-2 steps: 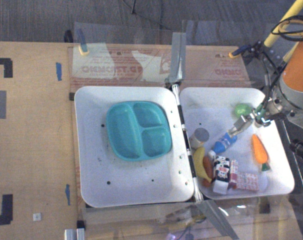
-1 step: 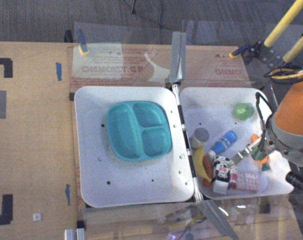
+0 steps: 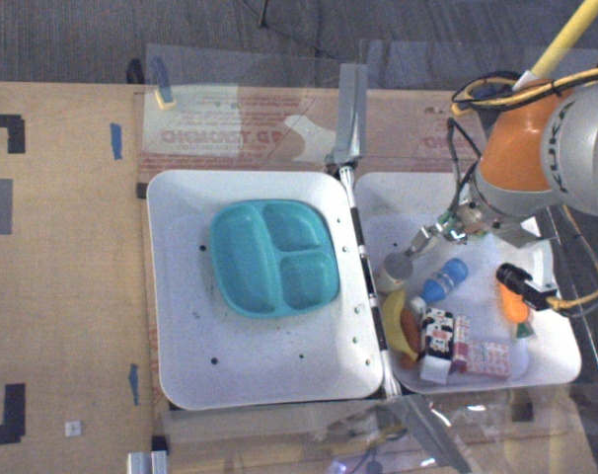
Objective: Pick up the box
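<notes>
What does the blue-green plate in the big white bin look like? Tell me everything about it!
The teal plate looks like smooth plastic, a rounded rectangle split by raised ridges into three sections: one long one on the view's left and two smaller ones on the right. It lies flat, turned slightly askew, in the upper middle of the left white bin. All three sections look bare, and only the bin floor touches it.

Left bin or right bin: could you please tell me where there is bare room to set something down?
The left bin has bare floor all around the teal divided plate, widest below it. The right bin is crowded along its lower half; only its upper left corner is bare.
</notes>
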`<state>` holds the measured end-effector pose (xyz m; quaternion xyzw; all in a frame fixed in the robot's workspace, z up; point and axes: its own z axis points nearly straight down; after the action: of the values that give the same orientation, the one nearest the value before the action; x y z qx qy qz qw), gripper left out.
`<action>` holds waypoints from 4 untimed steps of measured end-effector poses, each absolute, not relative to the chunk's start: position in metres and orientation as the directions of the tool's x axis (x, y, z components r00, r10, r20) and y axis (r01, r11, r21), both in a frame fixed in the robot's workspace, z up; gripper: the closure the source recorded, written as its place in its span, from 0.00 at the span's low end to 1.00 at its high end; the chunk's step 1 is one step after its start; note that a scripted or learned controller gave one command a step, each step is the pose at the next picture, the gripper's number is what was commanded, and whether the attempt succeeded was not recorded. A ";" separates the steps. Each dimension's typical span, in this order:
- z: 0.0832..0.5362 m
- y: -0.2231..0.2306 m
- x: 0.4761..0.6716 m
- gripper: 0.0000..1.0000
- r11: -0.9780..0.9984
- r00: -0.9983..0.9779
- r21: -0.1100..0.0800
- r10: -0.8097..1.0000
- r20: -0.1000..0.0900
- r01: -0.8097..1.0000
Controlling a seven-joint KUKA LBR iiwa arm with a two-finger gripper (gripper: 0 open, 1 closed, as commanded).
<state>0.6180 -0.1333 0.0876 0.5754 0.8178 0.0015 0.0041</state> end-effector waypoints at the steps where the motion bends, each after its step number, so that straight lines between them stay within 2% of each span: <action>1: 0.088 -0.151 0.548 0.00 -0.108 0.108 0.006 0.994 -0.001 0.994; 2: 0.090 -0.175 0.485 0.00 0.012 -0.012 0.013 1.000 0.004 1.000; 3: 0.100 -0.179 0.484 1.00 0.006 -0.006 0.014 1.000 -0.002 1.000; 4: 0.100 -0.178 0.484 0.00 0.008 -0.008 0.013 1.000 0.000 1.000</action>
<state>0.4839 -0.1781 0.0996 0.7044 0.7098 0.0044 0.0045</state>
